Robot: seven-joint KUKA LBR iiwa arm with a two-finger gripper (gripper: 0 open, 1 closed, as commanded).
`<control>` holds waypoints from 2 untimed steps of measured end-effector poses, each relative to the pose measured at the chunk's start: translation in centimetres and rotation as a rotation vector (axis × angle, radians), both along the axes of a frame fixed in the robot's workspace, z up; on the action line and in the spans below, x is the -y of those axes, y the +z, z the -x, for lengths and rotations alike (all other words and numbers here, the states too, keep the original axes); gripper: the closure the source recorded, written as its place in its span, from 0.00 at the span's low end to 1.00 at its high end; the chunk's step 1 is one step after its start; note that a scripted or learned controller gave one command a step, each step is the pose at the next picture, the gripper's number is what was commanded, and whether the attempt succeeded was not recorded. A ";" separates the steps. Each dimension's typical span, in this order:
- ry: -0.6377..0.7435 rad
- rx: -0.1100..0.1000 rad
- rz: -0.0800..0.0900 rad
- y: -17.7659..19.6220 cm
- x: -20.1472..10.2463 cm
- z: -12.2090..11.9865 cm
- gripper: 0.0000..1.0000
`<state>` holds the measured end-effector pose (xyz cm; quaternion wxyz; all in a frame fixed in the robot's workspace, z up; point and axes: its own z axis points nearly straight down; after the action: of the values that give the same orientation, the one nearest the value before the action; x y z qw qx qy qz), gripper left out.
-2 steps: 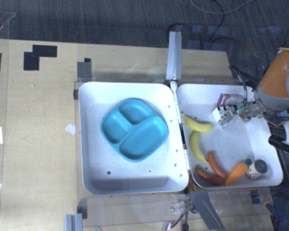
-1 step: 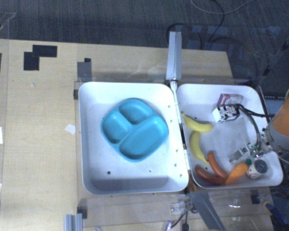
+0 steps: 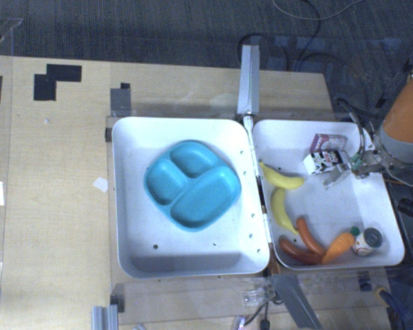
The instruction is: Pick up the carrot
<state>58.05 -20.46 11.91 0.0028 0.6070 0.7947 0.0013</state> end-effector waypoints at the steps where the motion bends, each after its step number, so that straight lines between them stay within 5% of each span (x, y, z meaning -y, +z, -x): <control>1: 0.046 0.003 0.002 -3.1 0.1 -3.3 0.00; 2: 0.179 0.004 0.004 -2.9 0.3 7.1 0.00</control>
<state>50.92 -20.73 8.96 0.0055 0.5337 0.8456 0.0012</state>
